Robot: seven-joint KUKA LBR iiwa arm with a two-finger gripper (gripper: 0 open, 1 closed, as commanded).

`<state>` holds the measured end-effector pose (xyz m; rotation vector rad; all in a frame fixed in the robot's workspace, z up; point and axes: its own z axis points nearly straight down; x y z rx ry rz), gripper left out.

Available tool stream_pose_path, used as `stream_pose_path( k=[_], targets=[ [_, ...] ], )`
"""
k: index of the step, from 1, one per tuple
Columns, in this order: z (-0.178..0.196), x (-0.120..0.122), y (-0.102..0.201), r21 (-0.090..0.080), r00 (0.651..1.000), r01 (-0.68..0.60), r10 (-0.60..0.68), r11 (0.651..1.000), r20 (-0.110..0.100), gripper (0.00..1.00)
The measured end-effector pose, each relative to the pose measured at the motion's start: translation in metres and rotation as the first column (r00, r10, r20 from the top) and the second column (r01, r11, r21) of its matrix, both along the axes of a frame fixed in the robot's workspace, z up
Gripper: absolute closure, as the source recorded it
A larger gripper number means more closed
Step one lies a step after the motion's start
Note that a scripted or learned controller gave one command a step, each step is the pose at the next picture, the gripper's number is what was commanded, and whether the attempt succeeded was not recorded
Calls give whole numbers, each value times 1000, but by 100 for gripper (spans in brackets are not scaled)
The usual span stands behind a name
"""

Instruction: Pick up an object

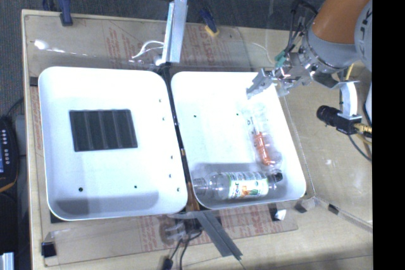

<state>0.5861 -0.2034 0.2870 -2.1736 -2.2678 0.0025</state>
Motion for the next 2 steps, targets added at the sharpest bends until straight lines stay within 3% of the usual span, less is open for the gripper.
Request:
stream_pose_path(
  k=[1,2],
  targets=[
    [-104,-27,10,2,989,-151,151,989,-3,0],
    [-93,-41,-6,3,984,-177,177,984,-2,0]
  ],
)
